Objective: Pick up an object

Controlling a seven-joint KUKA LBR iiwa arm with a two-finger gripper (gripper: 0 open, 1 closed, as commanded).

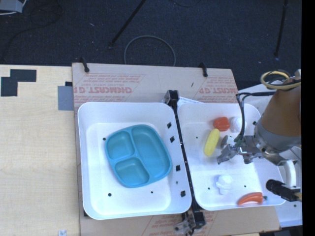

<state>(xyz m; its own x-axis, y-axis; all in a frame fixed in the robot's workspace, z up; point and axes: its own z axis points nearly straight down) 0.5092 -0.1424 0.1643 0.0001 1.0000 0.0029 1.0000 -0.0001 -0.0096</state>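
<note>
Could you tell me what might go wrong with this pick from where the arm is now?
The gripper sits close beside the yellow piece, with the orange piece just behind it, so a descent could nudge one into the other. Both lie near the divider between the bins, where a push may wedge them.

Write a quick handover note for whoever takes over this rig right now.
Gripper: low in the right bin, beside the yellow piece; nothing seen between its fingers.
Right bin also holds an orange-red piece, a small white piece and a curved orange piece.
Left bin holds a blue divided plate.
Done: arm is in the bin.
Left: grasp and lift one object.
</note>
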